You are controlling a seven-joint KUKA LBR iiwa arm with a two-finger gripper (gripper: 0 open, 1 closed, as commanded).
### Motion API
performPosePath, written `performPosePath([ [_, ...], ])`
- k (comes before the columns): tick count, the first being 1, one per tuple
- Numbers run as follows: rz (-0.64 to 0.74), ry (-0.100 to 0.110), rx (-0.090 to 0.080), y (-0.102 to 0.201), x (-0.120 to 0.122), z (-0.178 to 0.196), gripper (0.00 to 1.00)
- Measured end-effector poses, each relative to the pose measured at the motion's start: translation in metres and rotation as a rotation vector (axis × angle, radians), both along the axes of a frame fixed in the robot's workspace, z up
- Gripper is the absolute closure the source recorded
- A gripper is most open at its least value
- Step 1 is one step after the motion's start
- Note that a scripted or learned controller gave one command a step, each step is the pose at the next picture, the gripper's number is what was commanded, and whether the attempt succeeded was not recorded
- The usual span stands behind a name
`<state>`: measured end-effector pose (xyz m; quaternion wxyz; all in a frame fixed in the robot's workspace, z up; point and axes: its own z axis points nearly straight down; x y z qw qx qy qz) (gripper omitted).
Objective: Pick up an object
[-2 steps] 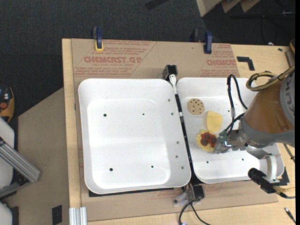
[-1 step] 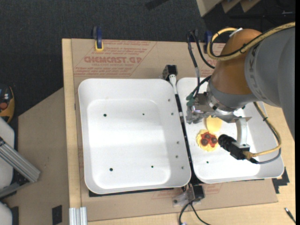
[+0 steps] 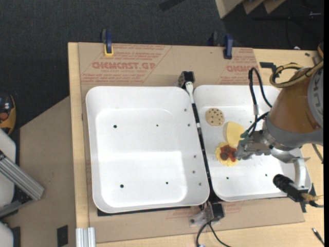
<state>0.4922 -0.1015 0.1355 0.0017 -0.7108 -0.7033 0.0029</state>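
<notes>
In the right bin [image 3: 241, 189] lie a round brown cookie with dark chips [image 3: 215, 117], a pale yellow wedge-like piece [image 3: 234, 132] and a small red and yellow object [image 3: 226, 154]. My gripper [image 3: 240, 151] is low in that bin, reaching in from the right, with its tip right beside the red and yellow object and just below the yellow piece. The arm's grey wrist covers the fingers, so the contact is hidden.
The left bin [image 3: 103, 107] sits beside the right one, with a black divider rail [image 3: 198, 133] between them. Black cables [image 3: 254, 94] loop over the right bin's far side. Blue clamps [image 3: 107, 37] hold the cardboard base at the back.
</notes>
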Motion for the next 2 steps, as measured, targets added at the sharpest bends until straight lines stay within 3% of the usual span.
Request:
performPosePath([
  [1,0.008,-0.003,0.003,-0.005,-0.014,-0.011,1.00],
  [2,0.017,-0.015,0.002,0.034,0.022,0.053,1.00],
])
